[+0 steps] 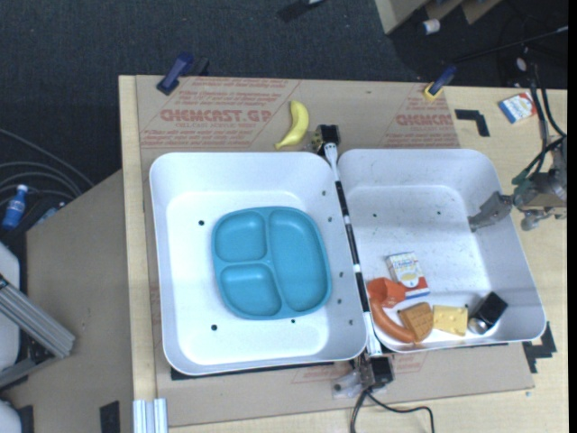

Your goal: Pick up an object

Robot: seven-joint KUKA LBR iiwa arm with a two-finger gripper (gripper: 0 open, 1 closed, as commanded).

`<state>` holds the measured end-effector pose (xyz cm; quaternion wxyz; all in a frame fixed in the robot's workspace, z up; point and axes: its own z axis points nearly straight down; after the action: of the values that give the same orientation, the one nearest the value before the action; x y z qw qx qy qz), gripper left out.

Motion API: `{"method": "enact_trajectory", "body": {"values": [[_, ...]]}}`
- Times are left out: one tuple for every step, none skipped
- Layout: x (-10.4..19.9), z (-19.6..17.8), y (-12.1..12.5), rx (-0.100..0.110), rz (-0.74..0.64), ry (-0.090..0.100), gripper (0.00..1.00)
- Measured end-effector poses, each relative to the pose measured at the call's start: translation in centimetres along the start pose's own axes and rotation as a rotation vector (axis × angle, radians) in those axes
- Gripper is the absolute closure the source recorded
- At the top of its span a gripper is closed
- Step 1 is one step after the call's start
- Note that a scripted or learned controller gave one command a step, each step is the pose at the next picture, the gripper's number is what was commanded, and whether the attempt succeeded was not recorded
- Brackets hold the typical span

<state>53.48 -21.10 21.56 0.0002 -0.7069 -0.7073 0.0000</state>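
The right bin holds a cluster of small objects in its near corner. Among them are a small white carton with a yellow and blue label, an orange-red piece, a red sausage, a brown biscuit, a yellow cheese wedge and a black block. My gripper hangs at the right bin's right wall, well behind the cluster and apart from every object, with nothing visibly in it.
The left bin carries a blue divided plate. A toy banana lies on the bench behind the bins. Blue clamps and cables sit at the bench edges.
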Motion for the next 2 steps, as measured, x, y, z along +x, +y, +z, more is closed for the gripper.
{"method": "enact_trajectory", "body": {"values": [[3.1, 13.1, 2.5, 0.000, -0.001, 0.000, 0.00], [3.0, 12.1, 2.5, -0.001, 0.000, -0.001, 1.00]]}}
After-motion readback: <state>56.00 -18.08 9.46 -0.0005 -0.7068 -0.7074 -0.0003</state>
